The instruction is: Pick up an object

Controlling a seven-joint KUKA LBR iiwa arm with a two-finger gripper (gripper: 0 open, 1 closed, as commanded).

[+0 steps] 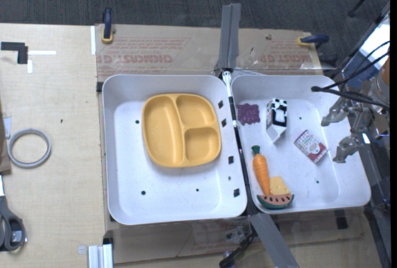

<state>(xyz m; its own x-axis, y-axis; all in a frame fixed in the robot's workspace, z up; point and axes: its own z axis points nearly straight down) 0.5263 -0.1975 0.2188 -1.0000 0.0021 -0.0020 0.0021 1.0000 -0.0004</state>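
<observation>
The table (49, 87) is carrying two bins; your claw (343, 135) is hanging spread and empty at right. You're probably targeting the light, crinkly packet (310, 145): pinch its edges.

We see the right bin (347, 195) crowded down its left side: purple piece (248, 113), black-and-white carton (277, 116), carrot (261, 174), watermelon slice (275, 200). The red packet (310, 145) lies apart, bare floor around it. In the left bin (118, 198), the yellow plate (182, 130) leaves a broad open margin.
</observation>
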